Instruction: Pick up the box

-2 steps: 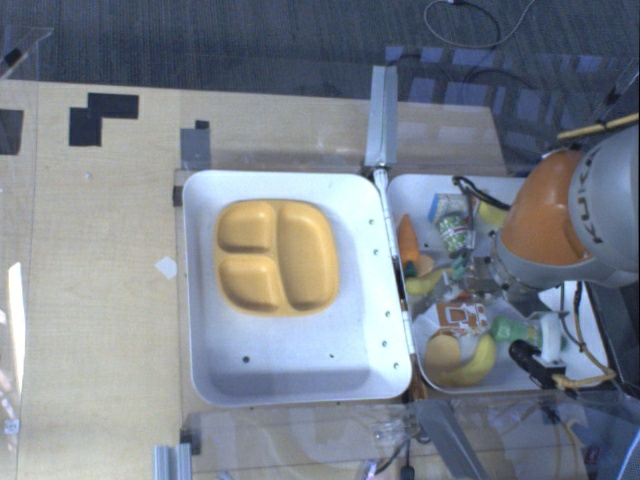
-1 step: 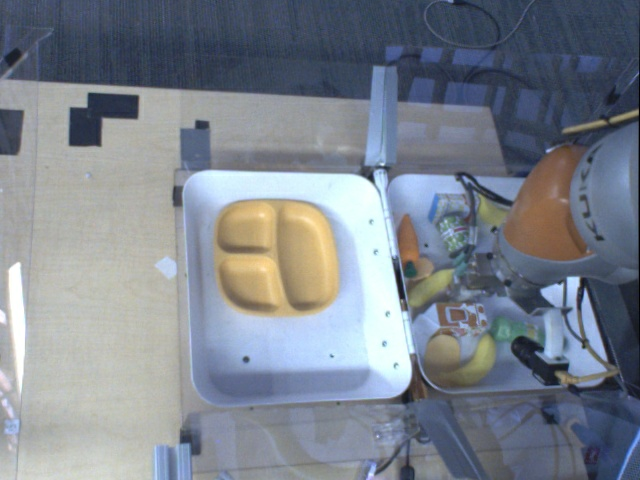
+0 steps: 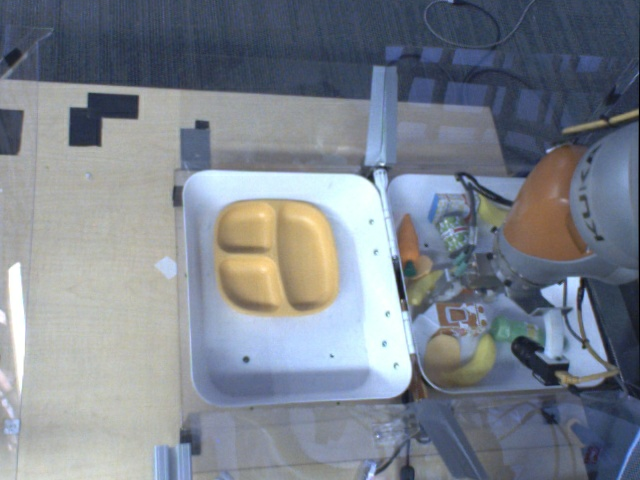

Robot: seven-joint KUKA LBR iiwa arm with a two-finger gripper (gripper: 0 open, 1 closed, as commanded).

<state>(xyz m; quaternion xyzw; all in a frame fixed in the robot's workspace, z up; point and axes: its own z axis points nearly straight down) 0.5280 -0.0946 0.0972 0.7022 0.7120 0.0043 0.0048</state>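
On bench [image 3: 100,268], left side: bare pale wood with a few black marks at the far edge.

Left bin [image 3: 200,368]: holds one yellow divided plate [image 3: 277,256], three compartments, lying flat toward the far half of the bin. Nothing else touches it.

Right bin [image 3: 420,184]: cluttered.
- Carrot [image 3: 407,240] lies along the bin's left wall, pointing away from the camera.
- Yellow-green piece [image 3: 425,283] lies just below the carrot, close to the same wall; kind unclear.
- Box [image 3: 452,218], small, blue top with green-and-white print, sits in the far part of the bin, right of the carrot. It lies on the bin floor, near the gripper but not lifted.
- Brown-and-white packet [image 3: 462,318] lies flat mid-bin, nearer the camera than the box.
- Banana [image 3: 472,360] curves along the near wall, beside a rounded yellow shape.
- Yellow item [image 3: 492,210] lies just right of the box, partly under the arm.
- Green item [image 3: 510,328] lies right of the packet.

Gripper [image 3: 478,270]: low over the middle of the right bin, between box and packet. The wrist hides most of it, so I cannot tell whether it is spread or closed, or whether it touches anything.

Arm [image 3: 560,218]: grey with orange band, enters from the right and covers the bin's right part.
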